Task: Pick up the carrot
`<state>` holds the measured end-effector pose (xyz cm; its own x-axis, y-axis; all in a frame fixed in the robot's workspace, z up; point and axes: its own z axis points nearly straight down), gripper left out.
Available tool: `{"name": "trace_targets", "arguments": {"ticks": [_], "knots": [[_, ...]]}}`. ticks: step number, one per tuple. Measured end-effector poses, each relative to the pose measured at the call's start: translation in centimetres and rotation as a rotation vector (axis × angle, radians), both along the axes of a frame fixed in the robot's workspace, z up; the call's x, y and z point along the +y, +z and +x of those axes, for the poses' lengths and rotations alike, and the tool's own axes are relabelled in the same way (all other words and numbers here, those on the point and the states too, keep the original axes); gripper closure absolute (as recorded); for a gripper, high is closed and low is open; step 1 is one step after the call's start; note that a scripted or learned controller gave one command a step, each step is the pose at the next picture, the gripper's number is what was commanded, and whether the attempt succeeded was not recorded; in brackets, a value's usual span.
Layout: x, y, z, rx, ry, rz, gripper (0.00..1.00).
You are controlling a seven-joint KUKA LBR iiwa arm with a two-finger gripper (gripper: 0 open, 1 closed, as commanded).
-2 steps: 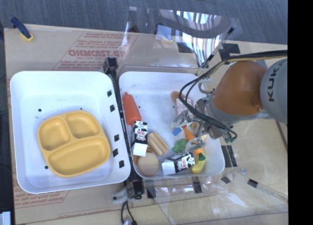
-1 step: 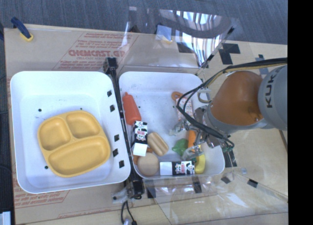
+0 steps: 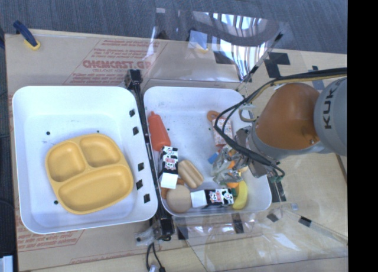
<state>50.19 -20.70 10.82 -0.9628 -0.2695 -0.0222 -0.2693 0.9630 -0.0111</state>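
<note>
One "CHEMCAST" sheet (image 3: 112, 64) behind bins

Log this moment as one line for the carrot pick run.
claw: low in right bin, right side | carrot: lying near bin's left wall, apart from claw | status: not picked | yellow tray: in left bin

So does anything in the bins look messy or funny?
Yes. The right bin is crowded: the carrot, two milk cartons, a hot dog bun, an egg and a banana lie jumbled along its left and near sides. The yellow divided plate sits askew in the left bin.
</note>
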Motion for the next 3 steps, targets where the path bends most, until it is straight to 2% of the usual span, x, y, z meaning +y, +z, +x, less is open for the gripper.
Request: {"name": "trace_targets", "arguments": {"ticks": [1,2,3], "knots": [[-0.2,-1.4,8.1,0.017,-0.322,0.009,1.00],[1.3,5.5,8.0,0.014,-0.705,0.013,1.00],[1.3,5.3,7.9,0.019,-0.705,0.013,0.00]]}}
